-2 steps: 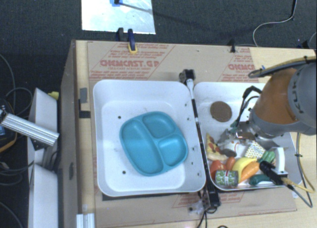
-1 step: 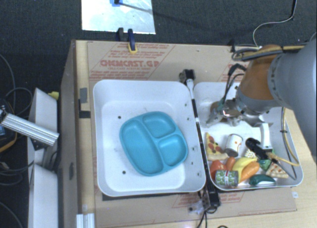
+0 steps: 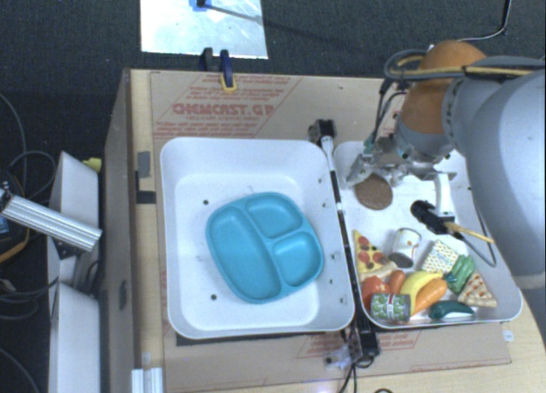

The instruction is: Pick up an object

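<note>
Fingers of the gripper (image 3: 373, 171), open-or-closed state can't be read from this angle, sit at the right bin's (image 3: 512, 297) far-left corner, with the brown round cookie (image 3: 374, 193) lying flat directly beneath and slightly toward the near side, apparently touching.
</note>
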Controlling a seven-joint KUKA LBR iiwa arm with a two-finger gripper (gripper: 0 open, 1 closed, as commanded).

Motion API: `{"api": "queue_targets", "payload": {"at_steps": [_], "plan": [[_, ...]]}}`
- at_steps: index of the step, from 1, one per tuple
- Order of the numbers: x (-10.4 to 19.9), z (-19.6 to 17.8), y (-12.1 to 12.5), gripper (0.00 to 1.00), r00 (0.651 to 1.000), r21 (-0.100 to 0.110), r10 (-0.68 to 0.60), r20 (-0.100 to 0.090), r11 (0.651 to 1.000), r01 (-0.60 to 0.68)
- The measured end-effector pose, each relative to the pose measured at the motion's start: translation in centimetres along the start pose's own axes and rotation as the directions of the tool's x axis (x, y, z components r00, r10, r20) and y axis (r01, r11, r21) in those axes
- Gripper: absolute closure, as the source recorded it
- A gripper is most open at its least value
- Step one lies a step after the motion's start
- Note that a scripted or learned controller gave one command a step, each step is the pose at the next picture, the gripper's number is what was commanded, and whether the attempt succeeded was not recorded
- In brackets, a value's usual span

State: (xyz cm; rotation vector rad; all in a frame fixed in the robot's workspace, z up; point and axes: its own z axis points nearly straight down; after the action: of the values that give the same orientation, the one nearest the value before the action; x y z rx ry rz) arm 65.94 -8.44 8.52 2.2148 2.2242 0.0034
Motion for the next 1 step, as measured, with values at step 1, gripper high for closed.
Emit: {"api": "queue_targets", "payload": {"at_steps": [1], "plan": [[0.01,-1.4,0.28,1.0,1.0,-0.008,-0.004,0.001,1.0,0.004]]}}
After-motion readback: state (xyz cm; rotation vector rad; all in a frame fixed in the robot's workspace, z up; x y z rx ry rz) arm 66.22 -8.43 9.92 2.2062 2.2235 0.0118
